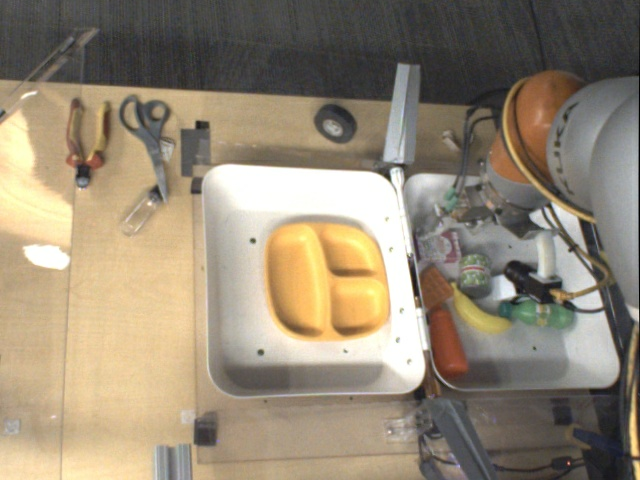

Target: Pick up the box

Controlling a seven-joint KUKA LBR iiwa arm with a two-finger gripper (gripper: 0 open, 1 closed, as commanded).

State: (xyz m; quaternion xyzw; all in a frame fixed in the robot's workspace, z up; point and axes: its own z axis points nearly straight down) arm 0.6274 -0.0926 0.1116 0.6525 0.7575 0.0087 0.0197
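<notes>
A single fixed camera looks down from above the bench (110, 318) at a slant, seemingly from its near edge. It stands far enough back to take in both bins, left (235, 363) and right (590, 363), with the arm (590, 138) entering at right.

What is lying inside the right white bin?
The right bin holds a banana, a red piece, a green bottle and a small jar. The arm covers its back part.

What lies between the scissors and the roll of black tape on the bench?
In the camera view, a small dark bracket stands between the scissors and the black tape roll; otherwise bare bench.
</notes>
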